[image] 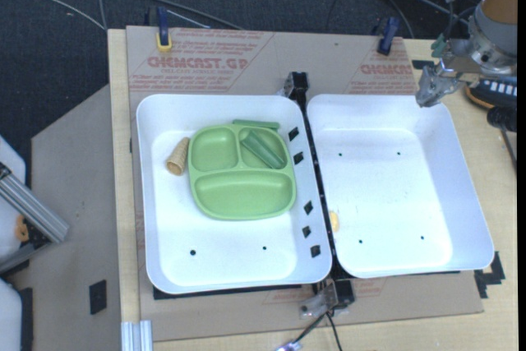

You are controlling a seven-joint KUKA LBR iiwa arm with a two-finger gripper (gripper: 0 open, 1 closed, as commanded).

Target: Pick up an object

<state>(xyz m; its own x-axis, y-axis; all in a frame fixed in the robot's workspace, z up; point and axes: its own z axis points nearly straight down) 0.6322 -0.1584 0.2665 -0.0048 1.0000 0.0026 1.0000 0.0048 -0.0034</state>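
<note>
Two white bins sit side by side at frame centre. The left bin (pixel 156 242) holds a green tray (pixel 238 189), a green pod-like piece (pixel 265 148) lying in the tray's upper right compartment, and a tan cone (pixel 176 156) touching the tray's left edge. The gripper (pixel 429 90) hovers at the upper right corner of the right bin (pixel 411 201), carrying nothing; its opening cannot be told. Judged step: approach. The next move calls for travel leftward and descent. Board lettering reads "CHEMCAST GP".

Green tray (pixel 241 197), cone (pixel 177 156), green stick (pixel 263 147) in left bin.
Tray lies flat mid-bin; cone touches its left edge; stick rests inside it.
</note>
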